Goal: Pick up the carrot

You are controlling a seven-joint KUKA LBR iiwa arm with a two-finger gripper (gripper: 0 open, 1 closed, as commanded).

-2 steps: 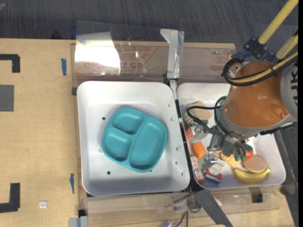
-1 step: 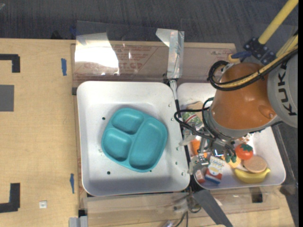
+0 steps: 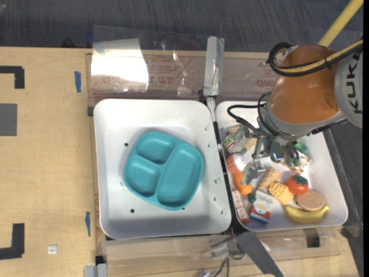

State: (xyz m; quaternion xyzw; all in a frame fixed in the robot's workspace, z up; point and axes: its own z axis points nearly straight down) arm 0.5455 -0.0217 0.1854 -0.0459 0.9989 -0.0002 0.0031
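Nearest, in the right bin point(image 3: 337, 209): banana point(image 3: 305, 213), carton point(image 3: 261, 205), tomato point(image 3: 298, 184). Left bin point(image 3: 109, 154) carrying a teal plate point(image 3: 164, 169). Carrot point(image 3: 235, 172) along the right bin's left wall, just beside the gripper point(image 3: 262, 154); jaws too cluttered to tell. Farther, orange-banded arm point(image 3: 302, 88) above the bench point(image 3: 40, 172).

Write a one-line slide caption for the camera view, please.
KUKA arm's gripper reaches into the right bin of toy food near the carrot; a teal plate lies in the left bin.
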